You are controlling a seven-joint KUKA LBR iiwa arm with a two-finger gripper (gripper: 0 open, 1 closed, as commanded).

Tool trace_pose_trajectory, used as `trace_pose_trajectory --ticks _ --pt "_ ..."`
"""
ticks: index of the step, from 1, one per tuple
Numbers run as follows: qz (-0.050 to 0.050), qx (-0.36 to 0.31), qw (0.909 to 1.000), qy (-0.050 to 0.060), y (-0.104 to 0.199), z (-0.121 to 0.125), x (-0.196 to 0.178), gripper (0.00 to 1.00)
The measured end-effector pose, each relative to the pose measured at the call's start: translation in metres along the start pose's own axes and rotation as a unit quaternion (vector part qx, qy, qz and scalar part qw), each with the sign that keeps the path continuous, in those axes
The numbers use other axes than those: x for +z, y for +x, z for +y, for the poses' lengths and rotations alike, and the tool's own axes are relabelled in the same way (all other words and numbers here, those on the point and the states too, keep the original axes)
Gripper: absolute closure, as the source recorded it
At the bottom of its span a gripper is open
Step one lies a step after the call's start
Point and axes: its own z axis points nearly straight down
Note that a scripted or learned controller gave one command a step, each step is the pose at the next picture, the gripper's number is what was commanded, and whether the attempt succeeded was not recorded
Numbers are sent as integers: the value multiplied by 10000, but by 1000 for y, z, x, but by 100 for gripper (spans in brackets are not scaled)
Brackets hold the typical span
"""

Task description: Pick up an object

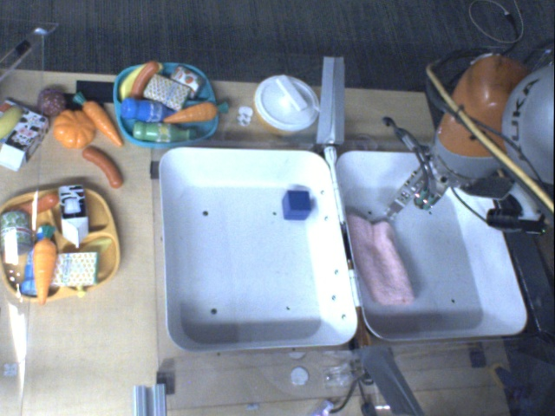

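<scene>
A small blue cube (297, 204) sits in the left bin (217, 310), towards its upper right. In the right bin (468, 302) a pink cloth (380, 264) lies along the left wall. My gripper (395, 211) reaches in from the right and hangs low over the right bin. Its tip is just above the cloth's upper end, and I cannot tell whether it touches the cloth. Nothing shows as held.
A metal divider (330, 102) runs up from between the bins. Left of the bins are a yellow tray (108, 232) and a blue bowl (208, 128) of toy food. A white lidded cup (287, 102) stands behind the left bin.
</scene>
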Motion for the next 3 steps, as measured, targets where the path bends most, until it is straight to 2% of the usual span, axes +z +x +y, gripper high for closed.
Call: trace_pose_trajectory --ticks 1,2,3 --pt "0 2 10000 -1 0 0 0 0" --pt "5 274 9996 4 16 -38 29 0" --pt "-40 1446 9895 -38 -3 8 43 0"
